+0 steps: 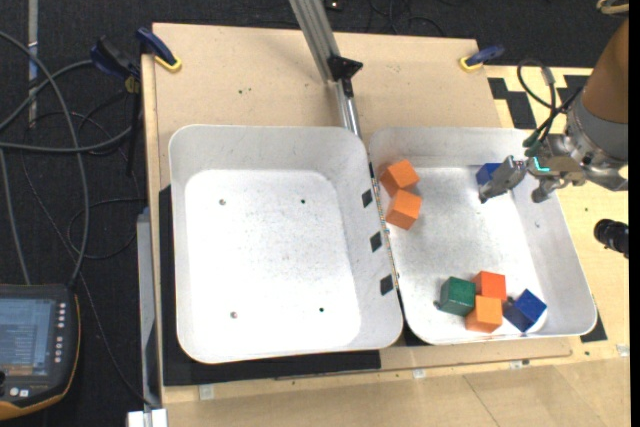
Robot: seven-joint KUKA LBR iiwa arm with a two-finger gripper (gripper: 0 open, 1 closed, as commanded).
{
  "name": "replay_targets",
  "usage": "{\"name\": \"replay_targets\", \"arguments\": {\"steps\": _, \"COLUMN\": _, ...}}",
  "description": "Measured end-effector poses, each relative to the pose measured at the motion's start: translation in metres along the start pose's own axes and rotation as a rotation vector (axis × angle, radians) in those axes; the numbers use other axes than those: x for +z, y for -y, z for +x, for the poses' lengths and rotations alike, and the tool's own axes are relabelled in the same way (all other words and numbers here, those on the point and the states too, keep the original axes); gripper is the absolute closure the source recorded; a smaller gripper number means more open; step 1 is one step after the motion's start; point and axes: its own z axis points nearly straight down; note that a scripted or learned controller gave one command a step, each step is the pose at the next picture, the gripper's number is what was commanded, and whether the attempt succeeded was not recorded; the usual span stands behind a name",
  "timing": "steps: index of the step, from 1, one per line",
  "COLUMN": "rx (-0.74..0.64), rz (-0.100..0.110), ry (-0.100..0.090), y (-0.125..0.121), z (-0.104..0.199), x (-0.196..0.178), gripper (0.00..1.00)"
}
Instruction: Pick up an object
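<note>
My gripper [520, 185] hangs over the upper right part of the right bin [560, 245], its two fingers spread apart and open with nothing between them. A small blue block [488, 173] sits right at the outer side of the left finger [499, 183]; I cannot tell if they touch. Two orange blocks [401, 175] [404, 209] lie near the bin's left wall. At the bin's front sit a green block [458, 296], two more orange blocks [491, 284] [485, 313] and a blue block [524, 309], bunched together.
The left bin [200, 215] stands beside the right one, with black clips [376, 240] along their shared edge. A slanted metal pole [310, 5] comes down to the bins' back junction. Clamps [160, 50] [480, 57] hold the board corners.
</note>
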Motion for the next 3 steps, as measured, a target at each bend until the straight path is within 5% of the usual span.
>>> {"name": "replay_targets", "arguments": {"steps": 3, "rx": 0.001, "rz": 0.001, "ry": 0.000, "y": 0.004, "z": -0.012, "x": 0.144, "gripper": 0.00}}
